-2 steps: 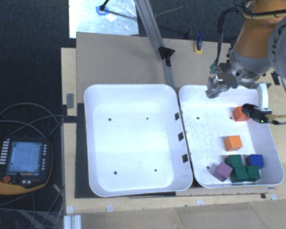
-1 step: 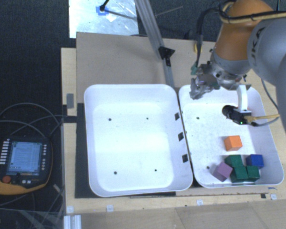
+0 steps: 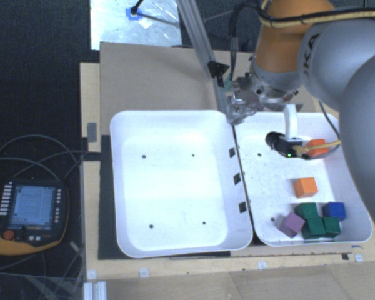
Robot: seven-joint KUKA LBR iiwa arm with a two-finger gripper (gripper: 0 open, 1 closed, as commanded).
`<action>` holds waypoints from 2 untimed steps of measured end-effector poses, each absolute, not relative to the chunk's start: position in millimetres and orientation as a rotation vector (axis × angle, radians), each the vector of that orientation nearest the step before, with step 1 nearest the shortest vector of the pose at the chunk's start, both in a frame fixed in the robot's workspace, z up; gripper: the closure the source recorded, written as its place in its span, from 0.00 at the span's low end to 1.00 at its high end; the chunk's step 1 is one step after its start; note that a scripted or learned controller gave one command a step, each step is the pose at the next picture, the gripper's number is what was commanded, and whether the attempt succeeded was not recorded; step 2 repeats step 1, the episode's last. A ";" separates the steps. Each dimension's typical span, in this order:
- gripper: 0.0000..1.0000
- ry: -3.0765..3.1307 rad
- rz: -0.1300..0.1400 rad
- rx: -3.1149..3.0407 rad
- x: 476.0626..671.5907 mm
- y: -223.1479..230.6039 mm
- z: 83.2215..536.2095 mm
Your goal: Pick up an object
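Note:
Several small blocks lie in the right bin (image 3: 353,227). An orange cube (image 3: 305,187) sits alone near the bin's middle. In the front right corner a purple block (image 3: 292,224), green blocks (image 3: 312,221) and a blue cube (image 3: 335,210) are bunched together, touching. Another orange piece (image 3: 317,146) shows at the back right, partly hidden behind the arm's cable. My gripper (image 3: 237,109) hangs over the back end of the divider between the two bins, well behind and to the left of the blocks. Nothing can be seen held in it.
The left bin (image 3: 122,186) lies beside the right one, sharing the middle rim (image 3: 240,186). The big grey arm (image 3: 350,61) covers the back right of the view. A teach pendant (image 3: 28,214) with cables lies off the bench at left.

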State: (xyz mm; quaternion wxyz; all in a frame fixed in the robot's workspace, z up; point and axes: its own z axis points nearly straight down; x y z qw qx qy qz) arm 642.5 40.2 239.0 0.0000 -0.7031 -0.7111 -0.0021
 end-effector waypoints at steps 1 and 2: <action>1.00 -2.234 -0.007 -2.209 647.0 94.2 245.7; 1.00 -2.234 -0.007 -2.209 647.0 94.2 245.7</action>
